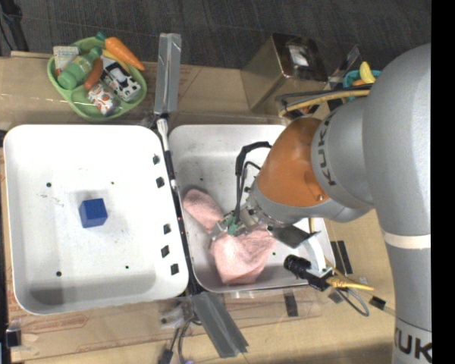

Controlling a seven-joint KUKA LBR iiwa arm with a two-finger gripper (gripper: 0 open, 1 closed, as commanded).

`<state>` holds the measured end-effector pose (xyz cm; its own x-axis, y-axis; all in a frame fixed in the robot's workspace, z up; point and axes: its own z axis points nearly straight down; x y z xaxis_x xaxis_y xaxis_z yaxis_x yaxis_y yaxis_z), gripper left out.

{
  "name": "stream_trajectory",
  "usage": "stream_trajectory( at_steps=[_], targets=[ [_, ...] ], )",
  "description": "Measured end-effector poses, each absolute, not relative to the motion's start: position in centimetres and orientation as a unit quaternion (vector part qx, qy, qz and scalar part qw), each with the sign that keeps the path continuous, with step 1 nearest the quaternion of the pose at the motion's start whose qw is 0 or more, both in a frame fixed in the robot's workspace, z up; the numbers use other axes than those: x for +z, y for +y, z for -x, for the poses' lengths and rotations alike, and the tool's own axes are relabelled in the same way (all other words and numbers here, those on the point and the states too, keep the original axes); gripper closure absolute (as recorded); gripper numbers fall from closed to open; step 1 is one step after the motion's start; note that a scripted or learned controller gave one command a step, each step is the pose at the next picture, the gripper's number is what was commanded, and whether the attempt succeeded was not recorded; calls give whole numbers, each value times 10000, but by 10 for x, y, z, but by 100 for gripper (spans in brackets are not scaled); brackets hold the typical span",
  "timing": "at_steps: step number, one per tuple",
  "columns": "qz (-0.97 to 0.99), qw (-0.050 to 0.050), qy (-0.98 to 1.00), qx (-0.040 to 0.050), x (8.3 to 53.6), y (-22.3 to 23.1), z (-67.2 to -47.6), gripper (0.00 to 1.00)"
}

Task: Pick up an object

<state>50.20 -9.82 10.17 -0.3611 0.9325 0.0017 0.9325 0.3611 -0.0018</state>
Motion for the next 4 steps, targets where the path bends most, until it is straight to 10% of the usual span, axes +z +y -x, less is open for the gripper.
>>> stream_trajectory(
  at_steps=[1, 2, 3, 4],
  targets=[
    [5652, 11, -8250, 3, 102, -98, -502, 0],
    [5277, 22, -8494, 3, 130, -97, -484, 0],
    [5915, 12, -8063, 4, 91, -140, -545, 0],
    [5885, 27, -8085, 1, 101, -137, -545, 100]
  ],
)
